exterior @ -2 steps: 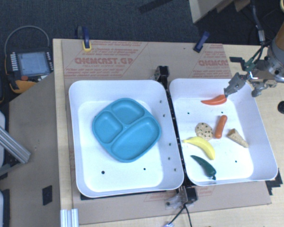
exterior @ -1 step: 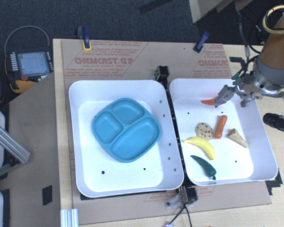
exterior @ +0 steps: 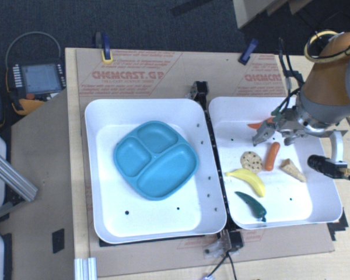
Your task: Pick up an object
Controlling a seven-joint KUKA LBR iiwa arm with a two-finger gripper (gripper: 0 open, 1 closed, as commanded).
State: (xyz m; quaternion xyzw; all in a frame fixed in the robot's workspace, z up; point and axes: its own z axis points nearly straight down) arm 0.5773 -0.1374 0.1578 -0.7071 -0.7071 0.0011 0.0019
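Red "CHEMCAST GP" print on cardboard sheet [exterior: 163, 69], repeated.

One fixed camera above the tabletop [exterior: 163, 69], looking down at a slant. Mid distance; both bins fit in frame: left bin [exterior: 99, 156], right bin [exterior: 303, 206].

A blue divided plate [exterior: 156, 159] sits in a white bin [exterior: 99, 156]. A speckled tan cookie [exterior: 251, 160], orange-red sausage [exterior: 271, 156], yellow banana [exterior: 250, 179], dark green pepper [exterior: 251, 204].
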